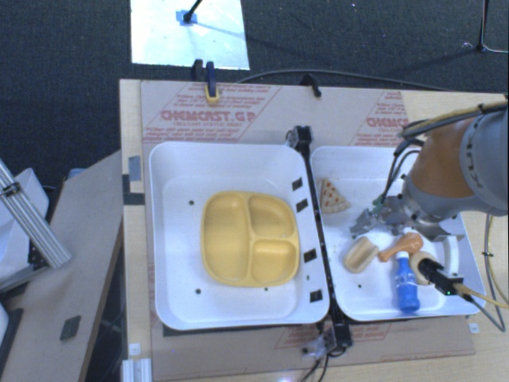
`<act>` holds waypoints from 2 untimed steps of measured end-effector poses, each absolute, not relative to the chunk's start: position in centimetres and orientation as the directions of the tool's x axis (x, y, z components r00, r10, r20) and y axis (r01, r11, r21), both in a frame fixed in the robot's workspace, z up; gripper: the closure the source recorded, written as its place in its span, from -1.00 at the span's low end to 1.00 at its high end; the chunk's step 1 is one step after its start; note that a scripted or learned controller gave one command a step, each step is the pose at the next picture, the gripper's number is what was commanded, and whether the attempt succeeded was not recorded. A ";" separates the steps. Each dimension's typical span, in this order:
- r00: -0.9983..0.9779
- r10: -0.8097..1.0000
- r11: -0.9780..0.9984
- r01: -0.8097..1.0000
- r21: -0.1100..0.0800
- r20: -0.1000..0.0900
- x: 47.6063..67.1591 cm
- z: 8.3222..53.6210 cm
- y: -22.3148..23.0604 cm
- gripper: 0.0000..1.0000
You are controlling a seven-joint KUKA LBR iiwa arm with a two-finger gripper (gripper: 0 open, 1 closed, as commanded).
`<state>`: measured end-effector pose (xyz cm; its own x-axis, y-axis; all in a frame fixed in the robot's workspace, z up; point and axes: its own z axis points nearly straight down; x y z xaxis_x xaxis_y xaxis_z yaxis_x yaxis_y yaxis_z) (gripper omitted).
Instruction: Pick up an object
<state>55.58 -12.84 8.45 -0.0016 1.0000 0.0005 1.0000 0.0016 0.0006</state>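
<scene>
Jaws: the jaws are seen low in the right bin, pointed toward the view's left; whether they are spread or closed cannot be told, and nothing is seen between them.
Arm: the grey arm with its orange band is brought in from the view's right and is held over the right bin's far right part.
Right bin: the white right bin is set on the tabletop, touching the left bin along a black divider strip.
Pizza slice: a toy pizza slice is laid flat near the right bin's upper left corner, apart from the jaws.
Bread piece: a tan, bread-like object is laid just below the jaws, near the bin's middle.
Orange object: a small orange object is laid just right of the bread piece, beside the blue bottle's cap.
Blue bottle: a blue bottle with a white cap is laid on its side near the right bin's lower edge.
Left bin: the white left bin is occupied by a yellow divided plate, placed flat at its centre, with three compartments shown.
Tabletop: a printed protective sheet is seen under both bins; a yellow-and-blue clamp is fixed at its far edge.
</scene>
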 end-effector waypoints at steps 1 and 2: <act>-0.002 1.000 0.002 1.000 0.003 0.000 55.7 9.6 -12.9 1.00; -0.001 1.000 0.001 1.000 0.007 -0.002 56.2 14.7 -13.9 1.00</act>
